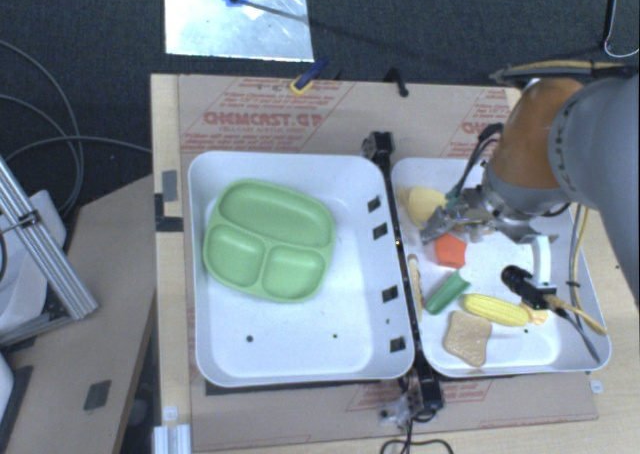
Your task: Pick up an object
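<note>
1. In the camera view, the gripper (446, 225) hangs low over the upper left part of the right bin (575, 347). The grey arm and its orange band come in from the right above it.
2. You cannot tell from this slant whether the gripper is released or clenched. Its tip is a small grey blur against the white floor, and nothing can be seen held in it.
3. The likeliest target is the orange block (451, 250), just below the gripper's tip. The yellow fruit (424, 203) lies just beside the tip on the other side, towards the bins' shared wall.
4. Further down the same bin, the green vegetable (447, 292), the corn cob (497, 310) and the bread slice (467, 338) lie close together.
5. The left bin (215, 352) holds a green divided plate (268, 239), well apart from the arm.
6. Risk one: the tip sits between the block and the fruit, so closing may catch neither, or nudge the round fruit so that it rolls.
7. Risk two: the block looks small and flat, and a descent slightly off centre could push it aside rather than grip it.
8. Risk three: the shared wall is near, and drifting left could strike the rim.
9. I judge the pick not yet made.
</note>
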### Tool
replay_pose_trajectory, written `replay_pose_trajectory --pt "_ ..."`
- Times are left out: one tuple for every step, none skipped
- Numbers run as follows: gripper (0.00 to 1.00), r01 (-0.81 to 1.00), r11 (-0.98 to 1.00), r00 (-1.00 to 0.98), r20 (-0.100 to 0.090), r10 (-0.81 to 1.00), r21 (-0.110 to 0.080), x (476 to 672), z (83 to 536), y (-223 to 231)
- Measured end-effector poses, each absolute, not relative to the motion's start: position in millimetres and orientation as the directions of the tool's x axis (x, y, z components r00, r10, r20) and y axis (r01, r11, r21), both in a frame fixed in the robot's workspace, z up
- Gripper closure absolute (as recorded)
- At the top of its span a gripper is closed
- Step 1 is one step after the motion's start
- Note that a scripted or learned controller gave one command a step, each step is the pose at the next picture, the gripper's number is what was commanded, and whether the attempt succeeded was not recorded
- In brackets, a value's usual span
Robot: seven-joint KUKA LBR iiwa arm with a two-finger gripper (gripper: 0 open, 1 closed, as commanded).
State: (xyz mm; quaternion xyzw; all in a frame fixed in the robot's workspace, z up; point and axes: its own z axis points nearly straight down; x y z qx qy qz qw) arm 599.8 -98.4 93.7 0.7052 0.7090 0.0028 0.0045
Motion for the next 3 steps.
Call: replay_pose_trajectory --pt "1.00 1.000 0.003 -0.003 0.000 1.000 0.006 597.0 103 -98" --pt "0.00 1.000 0.004 -0.004 0.000 1.000 0.005 596.8 103 -98" --pt "0.00 1.000 -0.001 0.001 -0.001 1.000 -0.001 553.3 83 -88"
